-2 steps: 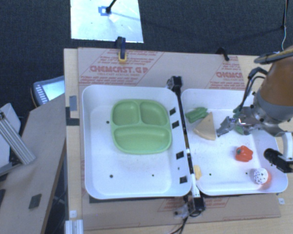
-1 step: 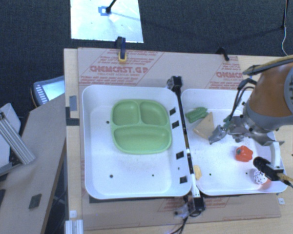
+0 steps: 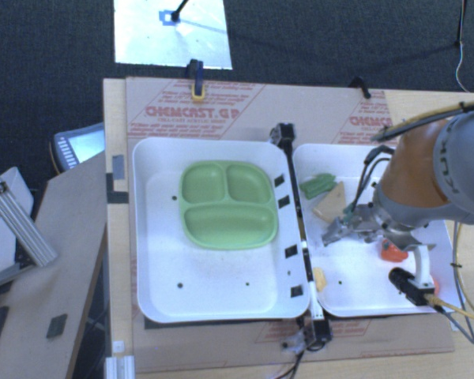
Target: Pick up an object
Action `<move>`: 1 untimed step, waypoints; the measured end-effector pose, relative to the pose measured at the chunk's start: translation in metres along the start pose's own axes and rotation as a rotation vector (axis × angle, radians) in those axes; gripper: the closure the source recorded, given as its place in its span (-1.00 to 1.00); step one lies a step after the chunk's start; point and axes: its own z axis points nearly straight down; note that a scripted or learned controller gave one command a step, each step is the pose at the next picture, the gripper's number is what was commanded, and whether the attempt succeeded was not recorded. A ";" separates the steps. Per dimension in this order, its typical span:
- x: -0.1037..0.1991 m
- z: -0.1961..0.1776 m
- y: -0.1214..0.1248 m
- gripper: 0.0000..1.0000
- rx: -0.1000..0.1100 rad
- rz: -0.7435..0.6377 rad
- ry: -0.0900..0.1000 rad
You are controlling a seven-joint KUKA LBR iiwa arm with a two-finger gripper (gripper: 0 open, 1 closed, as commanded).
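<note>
Camera view: two white bins side by side on the bench, left bin (image 3: 154,290) bearing a green divided plate (image 3: 225,205), right bin (image 3: 355,294) under the grey arm (image 3: 438,176) with its orange band. Gripper (image 3: 336,234) low over the right bin, just beside a tan block (image 3: 329,204); finger spread impossible to tell, nothing seen between. Green piece (image 3: 317,185) touching the tan block's upper edge. Small orange-red object (image 3: 393,251) near the wrist
</note>
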 end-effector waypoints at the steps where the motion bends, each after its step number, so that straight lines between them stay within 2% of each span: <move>1: -0.001 -0.013 0.002 1.00 -0.007 0.000 -0.002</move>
